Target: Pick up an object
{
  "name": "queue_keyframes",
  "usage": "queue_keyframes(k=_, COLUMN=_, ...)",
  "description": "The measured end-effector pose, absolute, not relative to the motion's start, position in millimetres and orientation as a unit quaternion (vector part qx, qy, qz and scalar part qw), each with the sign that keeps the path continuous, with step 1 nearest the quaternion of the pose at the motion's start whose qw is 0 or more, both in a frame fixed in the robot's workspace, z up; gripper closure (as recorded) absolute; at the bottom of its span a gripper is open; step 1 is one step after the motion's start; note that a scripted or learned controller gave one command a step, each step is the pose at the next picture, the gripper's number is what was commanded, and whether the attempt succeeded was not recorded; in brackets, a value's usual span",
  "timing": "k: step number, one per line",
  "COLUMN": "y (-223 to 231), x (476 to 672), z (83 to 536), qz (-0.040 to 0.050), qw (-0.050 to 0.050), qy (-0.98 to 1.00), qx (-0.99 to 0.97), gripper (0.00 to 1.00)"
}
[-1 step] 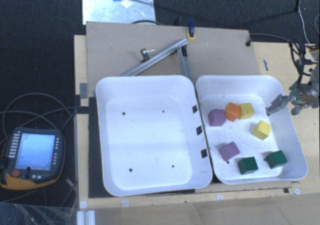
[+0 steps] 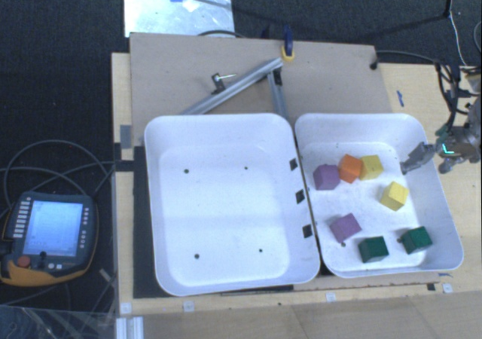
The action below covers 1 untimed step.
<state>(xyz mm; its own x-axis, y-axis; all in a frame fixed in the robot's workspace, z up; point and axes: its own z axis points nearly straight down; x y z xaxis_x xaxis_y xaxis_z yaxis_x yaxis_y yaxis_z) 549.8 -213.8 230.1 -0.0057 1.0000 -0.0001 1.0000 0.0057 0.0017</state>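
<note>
Working from the bottom of the frame upward, you have, in the right bin (image 2: 433, 142), two dark green blocks along its lower edge: one (image 2: 372, 248) toward the middle, the other (image 2: 416, 239) toward the lower right corner, close by but apart. Just above and left of them lies a purple block (image 2: 346, 226). Higher, at mid-right of the bin, sits a yellow block (image 2: 394, 195) by itself. Above that you find a row of three in the bin's upper half: a second purple block (image 2: 326, 177) on the left, an orange block (image 2: 350, 168) beside it, and a second yellow block (image 2: 370, 166) touching the orange one on its right. The left bin (image 2: 218, 126) fills the centre of the frame, its white floor showing four small dark dots. At the lower left of the frame, off the bench, rests a handheld pendant (image 2: 47, 236) with a lit screen and trailing cables. The gripper (image 2: 423, 155) enters at the right edge, level with the upper rim of the right bin, reaching leftward at a slight downward slant over the rim; nothing sits between its fingers, and you cannot tell whether they are spread or together. Farthest, at the top of the frame, a metal bar (image 2: 233, 85) lies diagonally on the brown board (image 2: 331, 74).
</note>
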Motion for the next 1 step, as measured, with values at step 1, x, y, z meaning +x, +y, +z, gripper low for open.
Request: queue_keyframes(k=1, y=-212.4, x=548.9, z=188.7, qz=-0.0006, qw=-0.001, qy=0.708, qx=0.706, gripper=0.0)
